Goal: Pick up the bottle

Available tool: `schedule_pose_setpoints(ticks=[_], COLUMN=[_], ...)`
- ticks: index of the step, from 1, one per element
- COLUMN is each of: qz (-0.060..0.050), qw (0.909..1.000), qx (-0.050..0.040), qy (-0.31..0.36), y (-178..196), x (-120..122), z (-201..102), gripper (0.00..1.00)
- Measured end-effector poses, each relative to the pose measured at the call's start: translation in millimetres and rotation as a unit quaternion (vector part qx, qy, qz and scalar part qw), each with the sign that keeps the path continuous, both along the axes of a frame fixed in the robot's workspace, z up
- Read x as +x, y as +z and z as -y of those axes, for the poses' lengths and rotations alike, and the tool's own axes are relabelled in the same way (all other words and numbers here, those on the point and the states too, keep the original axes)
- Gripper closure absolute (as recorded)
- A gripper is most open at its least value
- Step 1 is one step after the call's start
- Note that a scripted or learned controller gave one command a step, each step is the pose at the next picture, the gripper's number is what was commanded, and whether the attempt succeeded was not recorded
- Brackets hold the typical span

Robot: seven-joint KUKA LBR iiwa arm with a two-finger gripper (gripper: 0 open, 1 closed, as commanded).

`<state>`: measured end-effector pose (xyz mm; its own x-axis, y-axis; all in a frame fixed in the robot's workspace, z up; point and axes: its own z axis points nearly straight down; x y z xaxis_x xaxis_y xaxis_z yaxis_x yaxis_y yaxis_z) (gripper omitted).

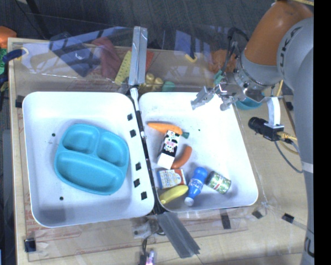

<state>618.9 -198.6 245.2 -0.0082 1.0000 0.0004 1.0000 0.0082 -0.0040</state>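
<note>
Your gripper (212,99) hangs over the far edge of the right bin (238,148), near its back wall, with the grey arm and its orange band (267,35) reaching in from the right. The two metal fingers (201,99) stand apart and nothing lies between them, so read the tool as released and carrying no load.

Locate the bottle (196,184) in the near part of the right bin. It is blue with a white cap, lying on its side, cap end toward the near wall. It is well apart from the gripper.

Note the neighbours around the bottle:
- A small green-labelled can (218,182) lies just beside it on the right.
- A yellow banana (172,194) lies just to its left, against the near wall.
- A small white packet (170,178) sits above the banana.
- A black-and-white carton (169,147) lies further back, beside an orange sausage-shaped item (181,157).
- A carrot (164,128) lies behind the carton, closest to the gripper.

The left bin (38,148) bears a blue divided plate (92,158) with three compartments, lying flat near its centre.
</note>
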Motion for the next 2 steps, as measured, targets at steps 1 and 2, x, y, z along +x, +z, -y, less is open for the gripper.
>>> schedule_pose_setpoints(ticks=[1, 2], qz=[0.003, 0.004], qw=[0.9995, 0.9879], qx=[-0.0002, 0.0], qy=[0.031, 0.155], y=[-138.1, -149.5], x=[-33.6, -66.3], z=[-34.8, 11.6], gripper=[0.0, 0.0])
